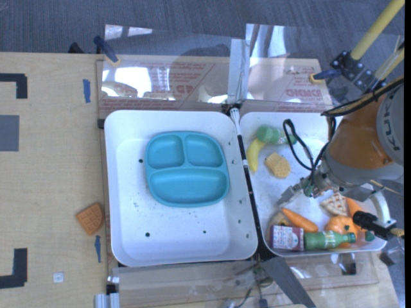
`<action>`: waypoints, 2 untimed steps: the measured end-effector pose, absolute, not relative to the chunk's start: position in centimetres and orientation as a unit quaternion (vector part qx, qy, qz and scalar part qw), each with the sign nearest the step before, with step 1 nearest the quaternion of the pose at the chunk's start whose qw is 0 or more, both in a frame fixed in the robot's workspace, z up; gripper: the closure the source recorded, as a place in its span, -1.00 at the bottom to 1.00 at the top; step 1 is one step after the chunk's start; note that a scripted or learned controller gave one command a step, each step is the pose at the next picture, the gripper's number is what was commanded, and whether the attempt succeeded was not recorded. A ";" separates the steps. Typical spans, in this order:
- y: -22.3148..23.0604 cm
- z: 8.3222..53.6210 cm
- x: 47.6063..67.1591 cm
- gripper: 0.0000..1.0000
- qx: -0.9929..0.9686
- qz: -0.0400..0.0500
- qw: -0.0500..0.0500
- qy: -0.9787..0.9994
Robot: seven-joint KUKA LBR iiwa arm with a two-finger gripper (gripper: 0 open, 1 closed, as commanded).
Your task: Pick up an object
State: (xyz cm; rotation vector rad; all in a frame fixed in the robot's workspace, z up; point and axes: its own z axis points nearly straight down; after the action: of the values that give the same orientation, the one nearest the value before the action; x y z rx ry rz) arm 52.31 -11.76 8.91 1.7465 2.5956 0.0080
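The carrot (299, 219) lies in the right bin (302, 122), toward its 5 o'clock part, and it looks to be the nearest thing to the end effector (308, 190), which hangs just at its 1 o'clock side. It is probably a light, stiff plastic toy with a smooth, somewhat slippery skin; I would take it across the thick middle, not at the thin tip. Whether the end effector is spread or pressed together I cannot tell, and nothing is seen between its fingers.

Touching the carrot at 6 o'clock lies a green bottle (316, 239) with a red label. At 3 o'clock are a pizza slice (334, 204) and an orange toy (341, 225). Further, at 11 o'clock, lie a corn piece (278, 165), a banana (255, 154) and a green vegetable (268, 134).

The left bin (128, 191) holds a blue divided plate (187, 169). A waffle (90, 218) lies on the surface (45, 172) at its 9 o'clock.
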 end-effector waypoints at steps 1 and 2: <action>-13.5 8.8 60.1 -1.00 0.526 0.002 0.006 0.850; -15.1 8.9 50.9 -1.00 0.487 0.001 0.004 0.874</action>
State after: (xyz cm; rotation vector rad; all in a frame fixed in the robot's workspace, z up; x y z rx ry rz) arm 50.94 -15.06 8.87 1.5247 2.7370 0.0044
